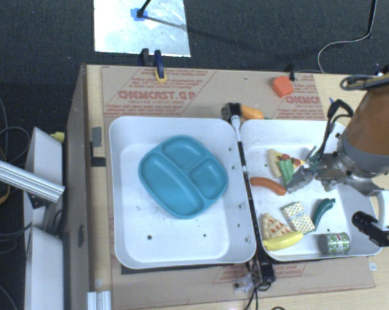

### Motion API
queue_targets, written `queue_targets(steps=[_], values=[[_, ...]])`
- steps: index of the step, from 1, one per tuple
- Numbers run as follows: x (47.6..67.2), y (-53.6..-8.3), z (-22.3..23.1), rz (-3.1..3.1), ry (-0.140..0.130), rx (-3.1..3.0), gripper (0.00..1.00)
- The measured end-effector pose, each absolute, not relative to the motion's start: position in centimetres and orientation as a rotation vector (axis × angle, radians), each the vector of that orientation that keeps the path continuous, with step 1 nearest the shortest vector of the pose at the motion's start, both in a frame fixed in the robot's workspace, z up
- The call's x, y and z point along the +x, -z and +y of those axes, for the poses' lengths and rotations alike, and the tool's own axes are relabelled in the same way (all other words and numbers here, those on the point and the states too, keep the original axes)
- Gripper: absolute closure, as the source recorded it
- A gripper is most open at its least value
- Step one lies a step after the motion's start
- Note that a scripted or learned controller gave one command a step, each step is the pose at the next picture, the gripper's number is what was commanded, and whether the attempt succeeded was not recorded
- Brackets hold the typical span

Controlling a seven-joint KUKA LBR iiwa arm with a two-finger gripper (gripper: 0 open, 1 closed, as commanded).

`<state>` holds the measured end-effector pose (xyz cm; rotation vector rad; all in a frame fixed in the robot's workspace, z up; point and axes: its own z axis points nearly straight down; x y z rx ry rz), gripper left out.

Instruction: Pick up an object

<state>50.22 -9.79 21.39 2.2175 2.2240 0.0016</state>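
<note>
The right bin point(362, 254) holds several toy foods. A yellow slice with green and red bits point(282, 163) lies at its upper left, and a red-brown sausage point(267, 185) sits just below that. Further down are a patterned square block point(298, 217), a pizza wedge point(271, 225), a yellow banana point(283, 240), a teal pepper point(322, 210) and a green can point(336, 243). My gripper point(303, 175) hangs low over the bin, right beside the slice and just right of the sausage's end. I see nothing clearly held in it.
A blue divided plate point(183, 174) lies in the left bin point(133, 237). A black divider point(245, 179) runs between the bins. An orange block point(282, 86) rests on the bench behind, and an orange-yellow item point(251, 113) sits at the bins' top edge.
</note>
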Motion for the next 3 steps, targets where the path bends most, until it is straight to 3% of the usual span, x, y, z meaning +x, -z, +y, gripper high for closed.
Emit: queue_targets(steps=[1, 2, 3], values=[[56.8, -19.3, -11.8, 2.225, -0.002, 2.216, 0.00], [58.0, -9.3, -11.8, 2.224, 0.001, 2.221, 0.00], [58.2, -10.4, -11.8, 2.222, -0.002, 2.218, 1.00]])
